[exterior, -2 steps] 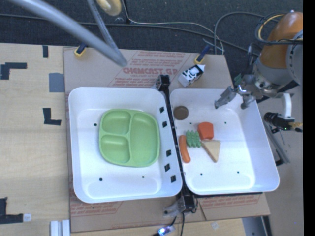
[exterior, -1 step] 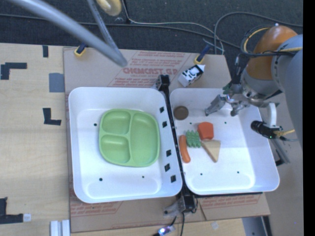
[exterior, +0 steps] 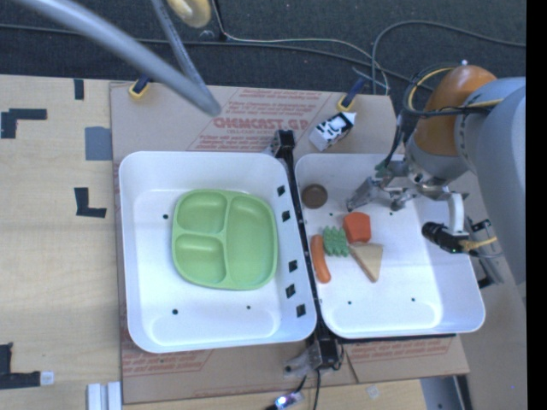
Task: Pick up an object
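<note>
The right bin (exterior: 444, 306) holds several small items. There is a brown round disc (exterior: 314, 196), a red-orange block (exterior: 357, 227), a green ridged piece (exterior: 335, 241), an orange carrot (exterior: 320, 259) and a tan wedge (exterior: 369, 259). My gripper (exterior: 369, 196) hangs low over the back of this bin. It sits right of the disc and just above the red-orange block, and it is open with nothing between its fingers. The grey arm with its orange band (exterior: 453, 101) reaches in from the right.
A green divided plate (exterior: 225, 237) lies in the left bin (exterior: 145, 314). A black divider (exterior: 295, 229) runs between the bins. A small black-and-white object (exterior: 332, 128) and cables (exterior: 376, 49) lie on the cardboard behind the bins.
</note>
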